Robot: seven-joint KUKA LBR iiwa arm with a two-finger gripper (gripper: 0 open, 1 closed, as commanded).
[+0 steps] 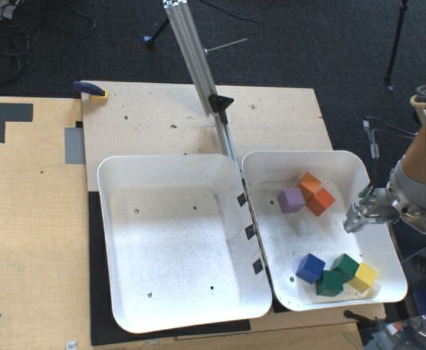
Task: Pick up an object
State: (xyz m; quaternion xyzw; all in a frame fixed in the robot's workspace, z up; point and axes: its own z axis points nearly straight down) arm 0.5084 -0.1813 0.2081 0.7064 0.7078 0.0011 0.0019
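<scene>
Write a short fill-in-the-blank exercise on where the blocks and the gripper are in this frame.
1. All the blocks lie in the ____ bin as the camera sees it.
2. The purple block lies beside two ____ blocks.
3. The yellow block lies in the cluster with a blue block and two ____ blocks.
4. The gripper is near that bin's ____ wall, apart from every block.

Missing words: right; orange; green; right
</scene>
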